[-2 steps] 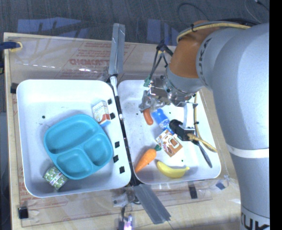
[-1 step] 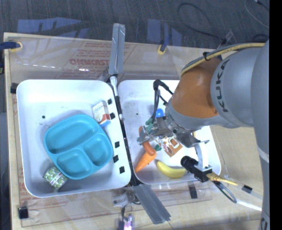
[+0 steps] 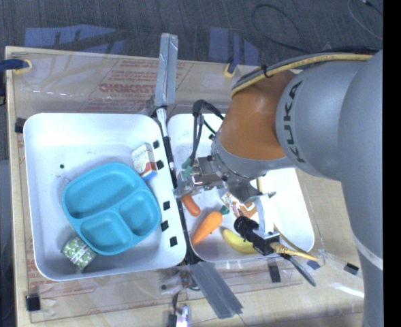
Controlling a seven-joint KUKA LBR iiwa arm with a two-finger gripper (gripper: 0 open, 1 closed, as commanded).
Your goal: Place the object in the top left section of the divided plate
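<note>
Two bins, arm low over right bin, nothing placed yet.
Plate (image 3: pixel 111 208) sits bare in left bin (image 3: pixel 43 135); carrot (image 3: pixel 207 227), banana (image 3: pixel 237 241) lie in right bin (image 3: pixel 297 195) at 6 o'clock of gripper (image 3: pixel 201 180). Jaw state: cannot tell. Pick and transfer left.

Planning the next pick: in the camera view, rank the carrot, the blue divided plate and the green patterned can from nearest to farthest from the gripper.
1. Carrot, in the right bin, just below the gripper.
2. Blue divided plate, in the left bin, across the divider.
3. Green patterned can, at the left bin's lower left corner, beyond the plate.
</note>
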